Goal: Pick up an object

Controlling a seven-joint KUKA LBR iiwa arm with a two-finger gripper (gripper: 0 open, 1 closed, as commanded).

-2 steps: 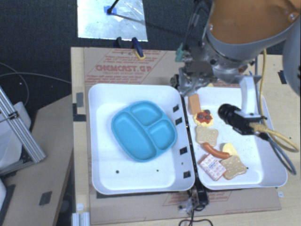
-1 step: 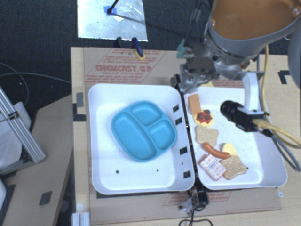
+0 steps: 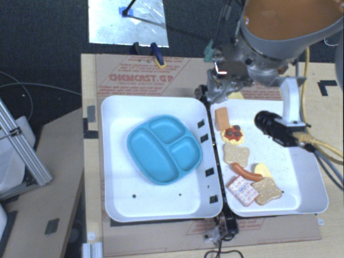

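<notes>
Gripper (image 3: 219, 90) hovers at the right bin's (image 3: 314, 184) upper-left corner, its grip state hidden; toy foods (wafer (image 3: 221, 118) nearest) lie below. Approach step: next, descend onto one.

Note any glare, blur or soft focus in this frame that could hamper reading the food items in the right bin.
Camera view: even lighting, only soft shadows in the bins; the food pieces read sharply, as does the blue tray. The arm's orange band is close to the lens and soft. The foil sheet at top gives patchy glare. The gripper sits at the right bin's far edge, dim and cluttered.
</notes>
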